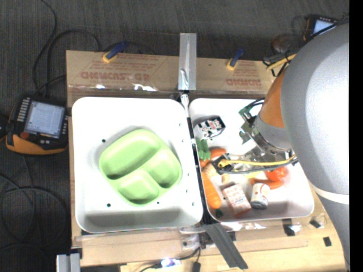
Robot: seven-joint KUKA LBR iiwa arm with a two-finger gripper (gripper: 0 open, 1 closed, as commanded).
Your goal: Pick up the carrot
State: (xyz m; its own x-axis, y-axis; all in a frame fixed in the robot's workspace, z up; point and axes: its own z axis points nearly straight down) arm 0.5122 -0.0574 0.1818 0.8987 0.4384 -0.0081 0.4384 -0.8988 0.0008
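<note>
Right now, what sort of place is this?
Probably a robotics lab bench, not a kitchen: a grey arm over the right bin, which holds a carrot and small packets, a green tray in the left bin, and a control pendant on the carpet.

Brown cardboard covers my bench (130,72). The left bin (85,152) and right bin (306,205) sit on it, side by side.

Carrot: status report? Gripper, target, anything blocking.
Gripper over right bin middle, nothing visibly held. Carrot flat along bin's view-left wall, ungrasped. Small box crowding its right side.
</note>
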